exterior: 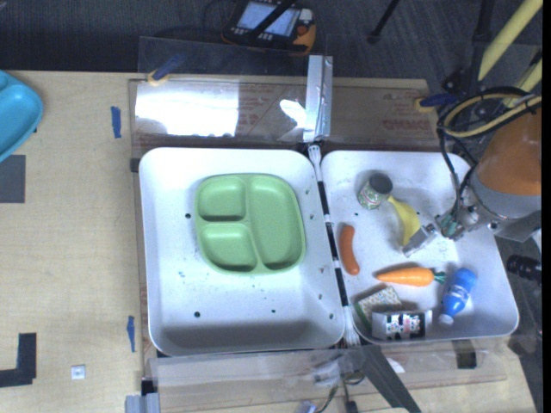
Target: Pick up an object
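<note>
Green divided plate [250, 222] in left bin [164, 256]; banana [405, 217], carrot [405, 275], sausage [349, 249] in right bin [492, 304]; tool [424, 237] state indiscernible.

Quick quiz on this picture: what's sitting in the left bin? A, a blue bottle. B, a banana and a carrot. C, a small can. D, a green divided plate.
D: the green divided plate lies alone in the left bin, while the banana, carrot, blue bottle and small can are all in the right bin.

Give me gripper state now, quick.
Gripper: cannot tell; it sits low in the right bin beside the banana.
</note>
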